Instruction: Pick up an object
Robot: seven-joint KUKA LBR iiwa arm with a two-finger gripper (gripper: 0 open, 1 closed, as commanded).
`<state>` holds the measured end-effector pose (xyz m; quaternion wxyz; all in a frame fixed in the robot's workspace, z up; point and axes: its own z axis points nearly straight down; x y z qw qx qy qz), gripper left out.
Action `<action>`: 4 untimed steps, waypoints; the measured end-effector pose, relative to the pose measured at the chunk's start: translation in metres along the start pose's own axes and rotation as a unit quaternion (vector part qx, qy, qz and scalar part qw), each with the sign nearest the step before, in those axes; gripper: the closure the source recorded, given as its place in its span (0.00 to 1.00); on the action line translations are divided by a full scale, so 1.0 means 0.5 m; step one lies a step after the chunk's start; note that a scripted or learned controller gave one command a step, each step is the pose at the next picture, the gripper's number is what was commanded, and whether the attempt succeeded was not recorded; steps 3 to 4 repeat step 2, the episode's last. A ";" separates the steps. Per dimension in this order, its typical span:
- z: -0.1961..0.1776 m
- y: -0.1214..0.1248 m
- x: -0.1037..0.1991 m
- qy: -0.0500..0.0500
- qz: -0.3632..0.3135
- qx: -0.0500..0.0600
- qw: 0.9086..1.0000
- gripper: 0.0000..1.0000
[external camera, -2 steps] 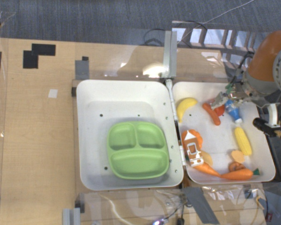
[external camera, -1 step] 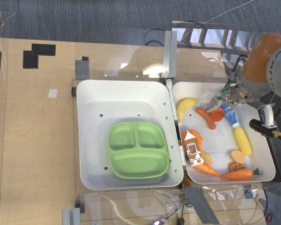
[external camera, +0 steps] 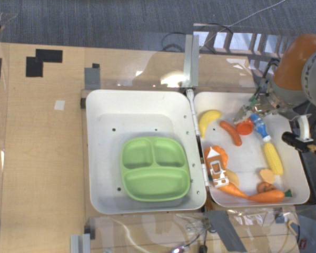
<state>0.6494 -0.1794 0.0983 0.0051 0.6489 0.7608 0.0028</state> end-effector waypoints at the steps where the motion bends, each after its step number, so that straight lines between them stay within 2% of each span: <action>1: -0.167 0.055 0.075 0.002 0.029 0.004 1.000 1.00; 2: -0.167 -0.030 0.199 0.003 -0.019 0.005 1.000 1.00; 4: -0.167 -0.030 0.199 0.003 -0.019 0.005 1.000 1.00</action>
